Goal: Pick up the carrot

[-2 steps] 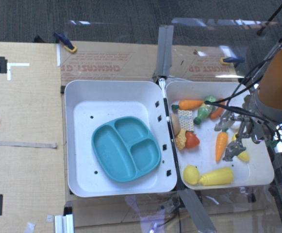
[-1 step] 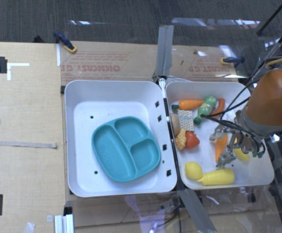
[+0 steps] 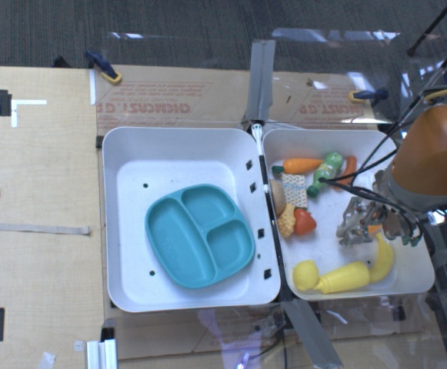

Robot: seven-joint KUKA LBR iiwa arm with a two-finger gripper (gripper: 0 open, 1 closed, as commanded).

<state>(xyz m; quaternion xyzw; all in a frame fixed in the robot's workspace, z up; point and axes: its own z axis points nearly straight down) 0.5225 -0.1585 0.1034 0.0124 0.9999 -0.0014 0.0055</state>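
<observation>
Orange carrot [image 3: 301, 164] lies at the far edge of the right bin [image 3: 408, 283], just beside a green toy [image 3: 327, 171], well apart from the gripper [image 3: 352, 231]. The gripper sits low over the bin's middle, near a banana [image 3: 382, 258]; finger state cannot be told. A yellow squash [image 3: 335, 276] lies along the near wall. The left bin [image 3: 123, 206] holds a teal divided plate [image 3: 198, 235].

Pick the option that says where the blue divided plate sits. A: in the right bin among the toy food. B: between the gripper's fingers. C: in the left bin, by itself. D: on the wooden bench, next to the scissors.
C: the blue divided plate lies flat on the floor of the left bin, while the carrot and other toy food lie in the right bin.
</observation>
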